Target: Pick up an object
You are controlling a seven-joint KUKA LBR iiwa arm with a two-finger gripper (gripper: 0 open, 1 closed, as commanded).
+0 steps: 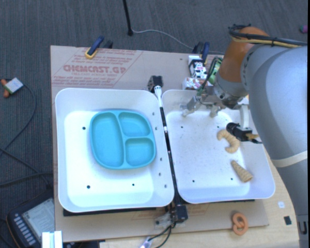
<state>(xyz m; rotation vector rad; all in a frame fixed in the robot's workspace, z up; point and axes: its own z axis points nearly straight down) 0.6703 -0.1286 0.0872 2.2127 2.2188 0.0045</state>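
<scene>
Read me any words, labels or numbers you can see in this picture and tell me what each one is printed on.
"CHEMCAST GP", roughly, in red on the cardboard sheet under the bins; the letters are blurred, so the spelling is uncertain.
Smaller red lines beside it: too blurred to read.
Small printed box behind the right bin: markings too small to read.

Left bin (72, 190) has a light blue divided plate (122, 139) sitting in it, three compartments. Both bins rest on a cardboard sheet (93, 68) with red lettering printed on it. Blue clamps at the back edge, one at the left (94, 46) and one near the middle (205, 49). An orange pretzel-looking thing (239, 223) sits on the surface in front of the right bin (196, 190). Grey carpet floor (20, 35) with cables, plus a small white-and-orange gadget (12, 86) off to the left.
</scene>
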